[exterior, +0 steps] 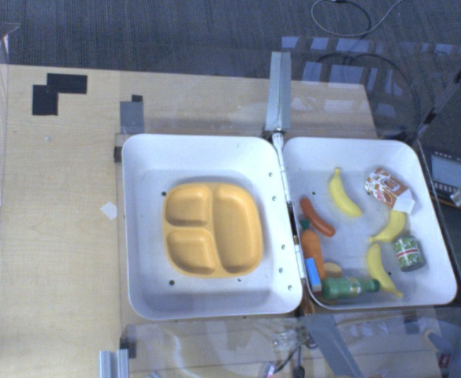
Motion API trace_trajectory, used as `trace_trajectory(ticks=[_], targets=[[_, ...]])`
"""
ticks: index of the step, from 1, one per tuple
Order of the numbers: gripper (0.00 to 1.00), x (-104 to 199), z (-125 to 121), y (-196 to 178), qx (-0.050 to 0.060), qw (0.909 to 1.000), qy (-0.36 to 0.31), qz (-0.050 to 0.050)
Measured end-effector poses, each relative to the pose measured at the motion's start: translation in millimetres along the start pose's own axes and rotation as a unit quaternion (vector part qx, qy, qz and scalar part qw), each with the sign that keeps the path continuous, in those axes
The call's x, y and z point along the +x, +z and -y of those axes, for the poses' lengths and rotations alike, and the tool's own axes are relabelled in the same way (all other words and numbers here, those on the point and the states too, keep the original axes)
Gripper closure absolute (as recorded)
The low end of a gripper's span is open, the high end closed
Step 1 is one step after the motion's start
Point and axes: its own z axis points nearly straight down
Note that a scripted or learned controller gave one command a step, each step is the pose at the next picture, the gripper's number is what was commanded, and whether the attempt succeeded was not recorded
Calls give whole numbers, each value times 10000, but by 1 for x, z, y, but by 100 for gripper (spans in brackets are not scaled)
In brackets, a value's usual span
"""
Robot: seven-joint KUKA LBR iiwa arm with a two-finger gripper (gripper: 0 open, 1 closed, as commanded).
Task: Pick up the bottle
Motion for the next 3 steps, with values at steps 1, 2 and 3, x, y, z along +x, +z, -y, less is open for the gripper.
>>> trace_trajectory(ticks=[1, 2, 3], targets=[[100, -1, -2, -12, -33, 10000, -26, 32], [100, -22, -48, -78, -7, 9993, 370, 6], [100, 15, -41, -18, 16, 9576, 2882, -11]])
